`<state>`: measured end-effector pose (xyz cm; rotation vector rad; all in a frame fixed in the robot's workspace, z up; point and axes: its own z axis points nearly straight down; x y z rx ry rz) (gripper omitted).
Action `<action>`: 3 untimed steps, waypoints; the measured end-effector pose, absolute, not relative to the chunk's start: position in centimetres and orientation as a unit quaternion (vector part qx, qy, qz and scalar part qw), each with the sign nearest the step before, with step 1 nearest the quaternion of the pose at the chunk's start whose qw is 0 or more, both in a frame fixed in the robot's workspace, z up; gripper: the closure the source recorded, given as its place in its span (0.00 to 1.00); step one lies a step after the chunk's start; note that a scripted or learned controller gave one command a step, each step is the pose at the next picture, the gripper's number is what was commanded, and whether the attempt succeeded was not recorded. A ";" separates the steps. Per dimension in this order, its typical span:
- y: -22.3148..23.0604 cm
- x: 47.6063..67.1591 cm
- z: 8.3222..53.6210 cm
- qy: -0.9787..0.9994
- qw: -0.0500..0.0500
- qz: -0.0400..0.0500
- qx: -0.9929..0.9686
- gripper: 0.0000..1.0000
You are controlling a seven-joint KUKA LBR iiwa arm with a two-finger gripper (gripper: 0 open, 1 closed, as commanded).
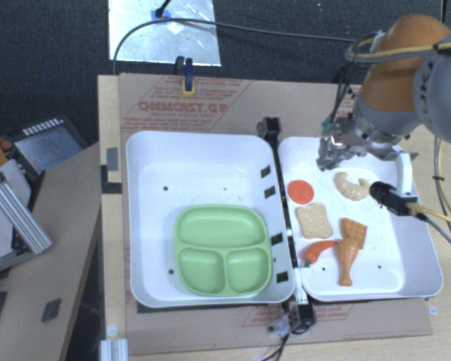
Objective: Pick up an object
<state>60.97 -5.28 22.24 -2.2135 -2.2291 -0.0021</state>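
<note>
Hard to tell from this slant whether the gripper point(332, 156) is spread or closed; nothing seen clamped in it. Hangs over the far edge of the right bin point(428, 271), toward its far left corner, just beside the pale curved pastry point(352, 186), probably lined up there as the nearest pick.

Holding, in the right bin: a red disc point(301, 192) near the left wall, a tan cracker point(313, 220) just nearer, a red pepper point(318, 250) and a toy drumstick point(349, 248) toward the near edge. All lying loose, apart enough for a grasp.

Holding, in the left bin point(135, 201): a green divided plate point(222, 249), at the near right corner.
</note>
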 end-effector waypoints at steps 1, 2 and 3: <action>-0.9 59.2 22.9 -0.710 0.000 -0.001 -0.704 1.00; 4.0 57.8 21.8 -0.710 0.001 0.000 -0.704 1.00; 9.4 56.7 23.2 -0.711 0.000 -0.001 -0.704 1.00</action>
